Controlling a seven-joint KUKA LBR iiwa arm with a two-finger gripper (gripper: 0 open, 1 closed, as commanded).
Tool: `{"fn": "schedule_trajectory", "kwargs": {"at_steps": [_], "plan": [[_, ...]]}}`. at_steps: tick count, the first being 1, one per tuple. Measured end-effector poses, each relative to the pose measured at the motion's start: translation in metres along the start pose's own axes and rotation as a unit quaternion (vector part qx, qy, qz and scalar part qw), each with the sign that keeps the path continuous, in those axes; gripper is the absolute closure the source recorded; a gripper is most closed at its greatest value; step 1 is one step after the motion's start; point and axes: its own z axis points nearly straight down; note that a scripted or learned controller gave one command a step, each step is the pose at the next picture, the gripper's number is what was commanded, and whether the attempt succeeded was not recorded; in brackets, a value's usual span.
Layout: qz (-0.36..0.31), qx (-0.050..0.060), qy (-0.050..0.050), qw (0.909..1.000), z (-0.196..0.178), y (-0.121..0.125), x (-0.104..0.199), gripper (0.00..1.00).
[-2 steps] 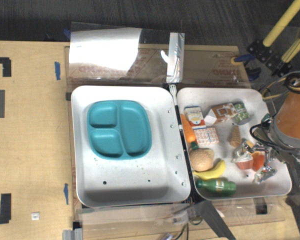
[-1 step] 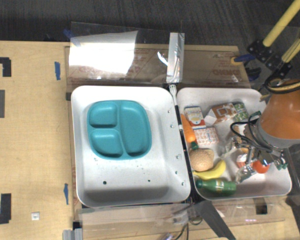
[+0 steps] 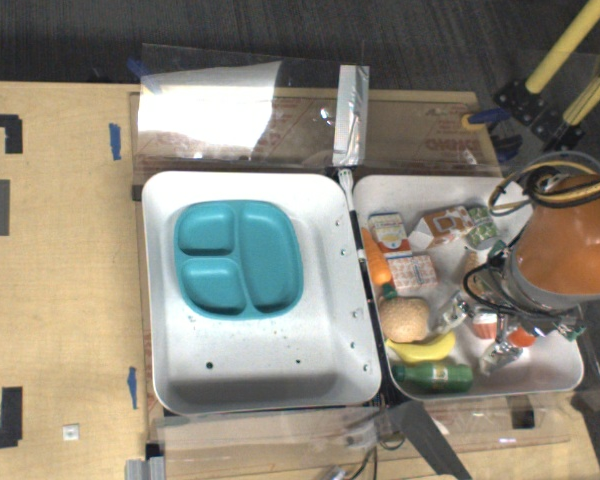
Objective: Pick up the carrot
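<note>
**Carrot not yet lifted**

The gripper [image 3: 500, 343] hung low over the right bin's [image 3: 565, 373] near right corner, below the arm's orange band [image 3: 570, 248]. Whether it was spread or closed could not be told (cables and the wrist hid most of it). Something small and red-orange [image 3: 520, 336] lay right beside it, too blurred to name. Farther left sat a banana [image 3: 423, 347], a green bottle [image 3: 435, 374] and a round tan bun [image 3: 405, 318]. The carrot [image 3: 377, 263] lay against the bin's left wall, well apart from the gripper, beside a small carton [image 3: 388, 230]. The left bin [image 3: 170, 368] held a teal plate [image 3: 238, 258]. By my reading the pick was undone: reach, closing and lift all remained.
</note>
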Motion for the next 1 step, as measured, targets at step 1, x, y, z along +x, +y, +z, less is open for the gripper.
{"fn": "schedule_trajectory", "kwargs": {"at_steps": [1], "plan": [[-0.054, -0.002, -0.001, 0.9986, 0.0015, -0.0114, -0.0935, 0.0]]}}
